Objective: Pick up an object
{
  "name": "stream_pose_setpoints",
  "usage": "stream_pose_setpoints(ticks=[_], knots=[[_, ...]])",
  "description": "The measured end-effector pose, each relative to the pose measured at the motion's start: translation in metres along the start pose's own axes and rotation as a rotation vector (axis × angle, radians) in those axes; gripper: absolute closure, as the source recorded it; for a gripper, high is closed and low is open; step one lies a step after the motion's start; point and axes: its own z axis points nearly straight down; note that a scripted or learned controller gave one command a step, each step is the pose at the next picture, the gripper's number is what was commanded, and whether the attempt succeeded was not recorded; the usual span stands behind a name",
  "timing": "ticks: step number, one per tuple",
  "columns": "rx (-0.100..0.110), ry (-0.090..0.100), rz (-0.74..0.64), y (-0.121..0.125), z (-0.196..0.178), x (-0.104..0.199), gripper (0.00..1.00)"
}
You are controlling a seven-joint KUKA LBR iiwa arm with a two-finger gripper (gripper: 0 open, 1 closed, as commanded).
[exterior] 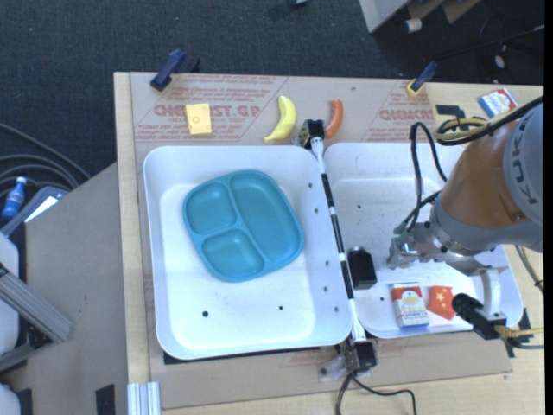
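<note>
Blue plate [243,224] in left bin [164,258]

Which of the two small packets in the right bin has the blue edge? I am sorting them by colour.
The left packet, white with an orange picture and a blue bottom edge. The packet beside it is plain orange-red.

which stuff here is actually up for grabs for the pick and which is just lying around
In play: gripper over the right bin; small box, red packet and black block in it.

Lying about: blue divided plate in the left bin; banana and orange piece on the bench.
</note>
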Motion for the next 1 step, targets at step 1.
stream_pose_setpoints(ticks=[1], knots=[[-0.001,-0.002,0.002,0.0002,-0.0006,-0.0014,0.0]])
